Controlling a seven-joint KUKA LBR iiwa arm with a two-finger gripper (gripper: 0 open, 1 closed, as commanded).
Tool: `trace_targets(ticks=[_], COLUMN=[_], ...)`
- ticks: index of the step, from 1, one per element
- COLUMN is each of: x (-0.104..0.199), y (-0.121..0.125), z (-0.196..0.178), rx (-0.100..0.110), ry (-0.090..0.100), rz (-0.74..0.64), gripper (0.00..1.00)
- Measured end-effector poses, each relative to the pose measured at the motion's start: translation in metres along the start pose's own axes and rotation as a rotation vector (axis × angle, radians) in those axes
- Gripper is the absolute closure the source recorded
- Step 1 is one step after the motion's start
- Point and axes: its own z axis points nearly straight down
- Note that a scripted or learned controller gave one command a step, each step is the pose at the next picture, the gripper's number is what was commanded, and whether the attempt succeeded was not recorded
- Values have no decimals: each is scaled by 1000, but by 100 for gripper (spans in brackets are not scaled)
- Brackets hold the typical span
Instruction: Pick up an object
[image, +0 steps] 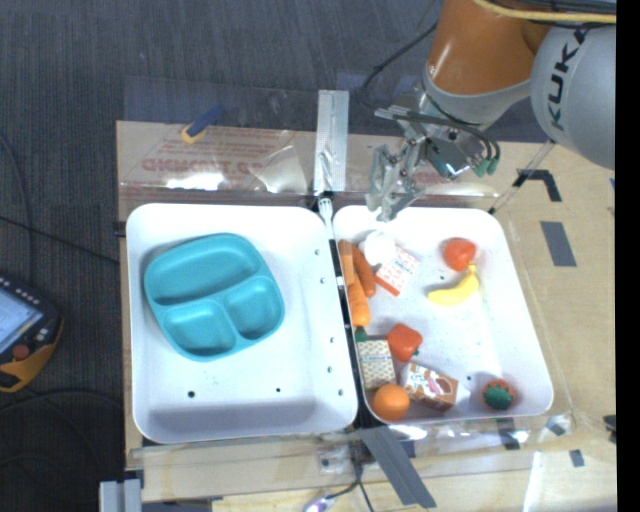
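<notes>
Gripper (388, 200) hangs over the far rim of the right bin (525, 300), fingers pointing down and close together w/ a narrow gap; nothing visible between them, so it carries nothing. Pick not done yet, by my read. Closest candidate: white packet w/ red print (392, 262), just below the tips, apart from them. Carrots (354, 285) lie a bit further towards the near side, by the bin divider. Banana (455, 290) and tomato (459, 252) sit to the arm's side of the tool. Orange (391, 401), juice box (431, 387), strawberry (498, 394) well away at the near edge. Left to do: descend, close on smth, lift
</notes>
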Motion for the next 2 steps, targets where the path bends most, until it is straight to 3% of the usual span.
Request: trace_targets(ticks=[1, 2], x=[1, 0], y=[-1, -1], z=[17, 6], rx=[0, 2], ry=[3, -2], rz=[-165, -164], gripper=[100, 100])
